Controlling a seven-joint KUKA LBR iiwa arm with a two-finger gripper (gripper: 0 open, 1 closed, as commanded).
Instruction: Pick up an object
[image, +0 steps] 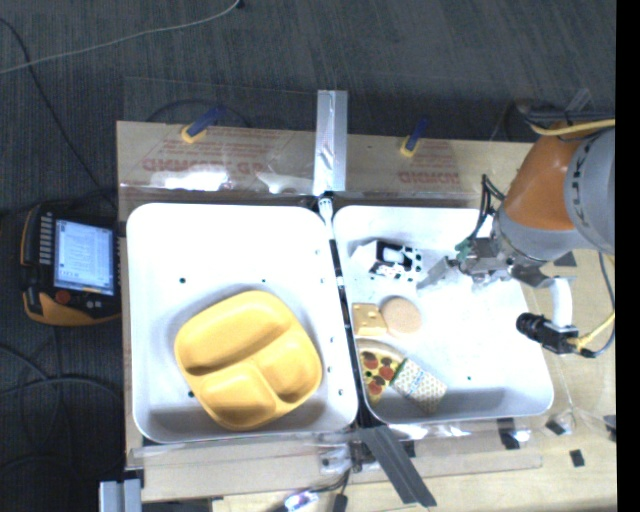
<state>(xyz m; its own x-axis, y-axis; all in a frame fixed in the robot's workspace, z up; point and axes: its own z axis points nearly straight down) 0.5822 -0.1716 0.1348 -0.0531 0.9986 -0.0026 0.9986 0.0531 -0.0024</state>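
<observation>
You've got the arm (560, 190) coming in from the right over the right bin (490, 340), orange band visible above the wrist. The claw (440, 272) sits in the upper middle of that bin, tip pointing left toward the black-and-white object (395, 257) near the bin's top left. It's just beside that object; contact can't be confirmed. How far the claw is open can't be told from this angle, and you can see nothing held in it.

Other items in the right bin, all along its left side: a round tan cookie-like disc (403, 316), with a pale yellow square piece (368, 319) just beside it on the left. Below those, a toy pizza slice (377, 367) against the divider wall, and a patterned wrapped piece (418, 383) touching it on the right.

Left bin (150, 260) holds a yellow divided plate (248, 358), three compartments, lying in the lower middle.

On the worktop (500, 160) behind the bins there's clear plastic sheeting (220, 165) held by clips. A handheld control pendant (72, 262) sits off the worktop's left edge, screen lit.
</observation>
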